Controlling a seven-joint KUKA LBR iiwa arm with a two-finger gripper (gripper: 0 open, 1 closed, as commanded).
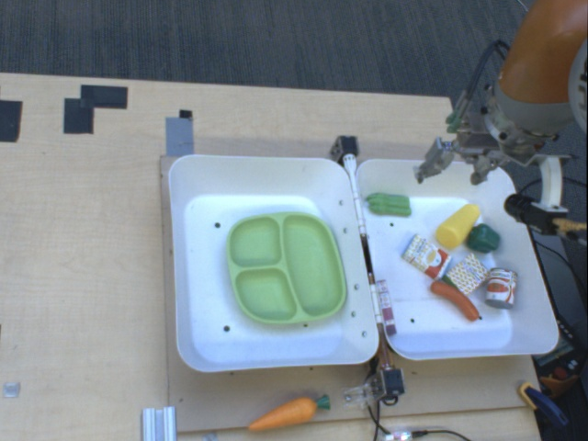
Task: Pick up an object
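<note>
Gripper (pixel 457 167) up over the far rim of the right bin (pixel 537 333), reaching in from the right below the grey wrist and the orange band (pixel 551 39). Fingers (pixel 432 166) spread apart and pointing down, with nothing between them, clear of every item below.

Seven small items inside the right bin, all lying on its floor:
- Green piece (pixel 389 204) toward the far left corner, lying flat, well apart from the rest.
- Yellow piece (pixel 457 225) to its right, tilted, close against a dark green piece (pixel 483 238); touching or only just beside, hard to tell. Both nearest to the gripper among the items, in front of it in the view.
- Carton (pixel 425 255) with red and white print nearer the front, just beside a patterned packet (pixel 467 271).
- Can (pixel 500 288) to the right of the packet, near it, seemingly on end.
- Orange-red carrot (pixel 456 299) at the packet's near edge, lying at a slant, touching the packet or very nearly so.

Left bin (pixel 184 246) alongside, rim against rim with the right one down the middle. Green plate (pixel 286 267) with three compartments lying flat at its centre.

Second carrot (pixel 288 413) out on the bench (pixel 83 292), orange with a green top, lying on its side near the left bin's front rim and outside both bins. Dark patches (pixel 92 108) on the bench at the far left, well apart from everything else.
</note>
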